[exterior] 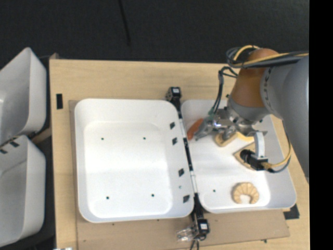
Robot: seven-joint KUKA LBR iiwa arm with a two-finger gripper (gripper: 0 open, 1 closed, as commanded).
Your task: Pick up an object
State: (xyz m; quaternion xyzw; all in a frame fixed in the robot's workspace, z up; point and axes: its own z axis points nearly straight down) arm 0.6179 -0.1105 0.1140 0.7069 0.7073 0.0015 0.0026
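Grey arm with orange band (250, 85) reaches in from the right, over the right shallow white plastic bin (229, 202). Gripper (221, 129) sits low in that bin's upper half; can't tell its state. Orange-red carrot-shaped piece (194, 127) lies just left of the gripper, near the divider between bins. Tan croissant-shaped pastry (245, 192) rests in the bin's lower part, well apart from the gripper. Another tan piece (225, 138) sits right under the gripper. Left white bin (83, 139) is beside it.
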